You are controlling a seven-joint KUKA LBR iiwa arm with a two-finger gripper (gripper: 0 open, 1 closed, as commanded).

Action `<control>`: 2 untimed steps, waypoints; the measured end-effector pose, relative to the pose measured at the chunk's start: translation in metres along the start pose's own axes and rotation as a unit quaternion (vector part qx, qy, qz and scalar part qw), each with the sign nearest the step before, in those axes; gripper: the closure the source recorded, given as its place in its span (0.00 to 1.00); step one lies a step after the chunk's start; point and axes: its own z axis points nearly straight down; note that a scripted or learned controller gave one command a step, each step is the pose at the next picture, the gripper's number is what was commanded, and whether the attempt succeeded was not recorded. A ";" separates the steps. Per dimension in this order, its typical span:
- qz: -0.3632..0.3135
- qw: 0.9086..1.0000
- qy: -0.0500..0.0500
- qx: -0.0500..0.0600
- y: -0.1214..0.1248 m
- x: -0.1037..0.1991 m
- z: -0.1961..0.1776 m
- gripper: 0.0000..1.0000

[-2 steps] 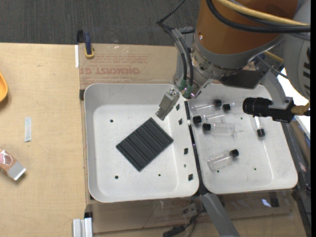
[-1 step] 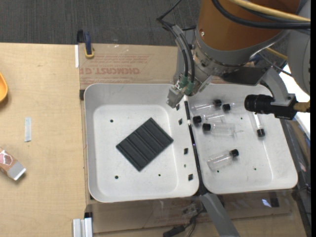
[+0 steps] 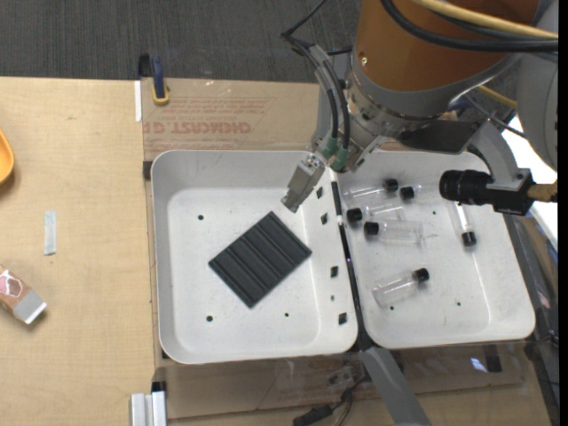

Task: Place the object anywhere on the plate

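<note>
A dark grey ribbed square plate (image 3: 260, 258) lies flat in the middle of the left bin (image 3: 177, 327), turned like a diamond. Several clear vials with black caps lie in the right bin (image 3: 497, 327); one vial (image 3: 401, 284) rests near its front, another vial (image 3: 390, 232) lies near its middle, and a third vial (image 3: 468, 227) lies to the right. My gripper (image 3: 300, 189) hangs over the back right part of the left bin, close to the divider, above and to the right of the plate. I see nothing clearly in its grasp.
The large orange and grey arm (image 3: 435, 51) covers the back of the right bin. A black cylinder (image 3: 479, 187) juts out over that bin. A cardboard sheet (image 3: 213, 118) lies behind the bins. Small items (image 3: 22, 298) sit on the bench at the left.
</note>
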 end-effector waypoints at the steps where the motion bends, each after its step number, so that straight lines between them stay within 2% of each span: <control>1: 0.000 1.000 -0.001 0.001 0.001 -0.001 -0.008 1.00; 2: 0.000 1.000 -0.001 0.001 0.001 -0.001 -0.008 0.00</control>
